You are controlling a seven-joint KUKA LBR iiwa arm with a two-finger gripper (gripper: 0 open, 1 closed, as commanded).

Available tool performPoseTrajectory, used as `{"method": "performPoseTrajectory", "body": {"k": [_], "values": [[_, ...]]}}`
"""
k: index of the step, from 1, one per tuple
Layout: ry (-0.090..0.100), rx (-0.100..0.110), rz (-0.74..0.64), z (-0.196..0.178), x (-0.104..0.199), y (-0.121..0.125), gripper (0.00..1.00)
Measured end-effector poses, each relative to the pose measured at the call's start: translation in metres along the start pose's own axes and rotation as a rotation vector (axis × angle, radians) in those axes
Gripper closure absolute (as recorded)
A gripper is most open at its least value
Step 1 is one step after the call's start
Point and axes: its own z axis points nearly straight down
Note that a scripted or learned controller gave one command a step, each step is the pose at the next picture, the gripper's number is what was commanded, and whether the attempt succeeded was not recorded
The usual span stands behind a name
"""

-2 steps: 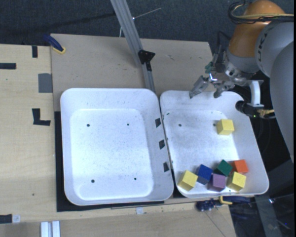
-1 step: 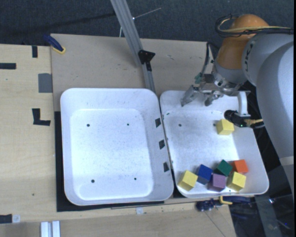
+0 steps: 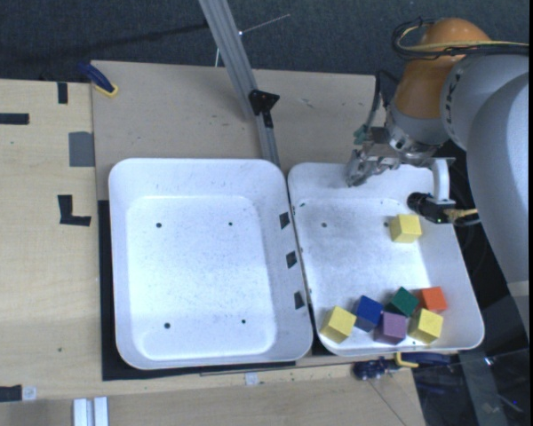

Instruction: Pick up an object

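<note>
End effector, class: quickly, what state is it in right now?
End effector: above the far edge of the right bin, nothing visibly held; whether it is open or closed cannot be told.

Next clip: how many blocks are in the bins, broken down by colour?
Yellow blocks: 3
Blue block: 1
Green block: 1
Orange block: 1
Purple block: 1
Total: 7, all in the right bin.
</note>
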Motion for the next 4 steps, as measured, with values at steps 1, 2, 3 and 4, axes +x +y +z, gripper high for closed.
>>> {"method": "performPoseTrajectory", "body": {"k": [1,2,3,4], "values": [[0.000,-0.007,0.001,-0.062,0.005,-0.003,1.00],[0.001,-0.002,0.001,-0.067,0.006,-0.002,1.00],[0.002,0.001,-0.003,-0.061,0.063,-0.008,1.00],[0.003,-0.002,-0.005,-0.078,0.120,-0.007,1.00]]}}
